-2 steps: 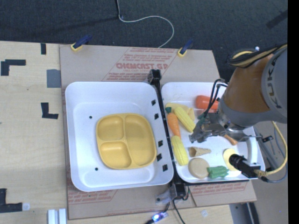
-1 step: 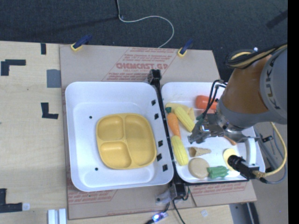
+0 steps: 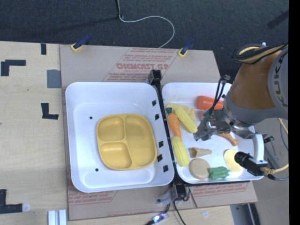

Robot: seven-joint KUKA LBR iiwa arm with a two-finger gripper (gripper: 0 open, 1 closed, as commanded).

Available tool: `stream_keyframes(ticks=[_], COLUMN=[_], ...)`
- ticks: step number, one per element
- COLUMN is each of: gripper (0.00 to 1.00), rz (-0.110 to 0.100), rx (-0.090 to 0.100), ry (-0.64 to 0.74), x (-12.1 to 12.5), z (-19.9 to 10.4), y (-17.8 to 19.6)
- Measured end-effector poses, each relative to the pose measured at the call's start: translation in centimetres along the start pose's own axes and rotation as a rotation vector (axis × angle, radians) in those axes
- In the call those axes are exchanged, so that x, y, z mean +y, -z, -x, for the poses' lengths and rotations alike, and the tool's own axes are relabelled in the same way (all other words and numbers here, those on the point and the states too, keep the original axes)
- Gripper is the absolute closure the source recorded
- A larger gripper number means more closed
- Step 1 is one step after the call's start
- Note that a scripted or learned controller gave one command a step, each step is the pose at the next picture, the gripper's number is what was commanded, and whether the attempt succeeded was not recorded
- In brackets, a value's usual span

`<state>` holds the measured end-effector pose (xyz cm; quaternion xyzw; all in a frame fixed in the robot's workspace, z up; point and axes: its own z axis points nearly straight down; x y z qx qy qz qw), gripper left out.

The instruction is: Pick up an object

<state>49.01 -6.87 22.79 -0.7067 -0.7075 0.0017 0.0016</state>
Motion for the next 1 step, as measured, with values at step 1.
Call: stream_keyframes(ticks=[1], gripper=[1.00], rz=[-0.003], rx=[0.001], ry=[0.001], x=[-0.42], z=[-1.73], y=[-1.22])
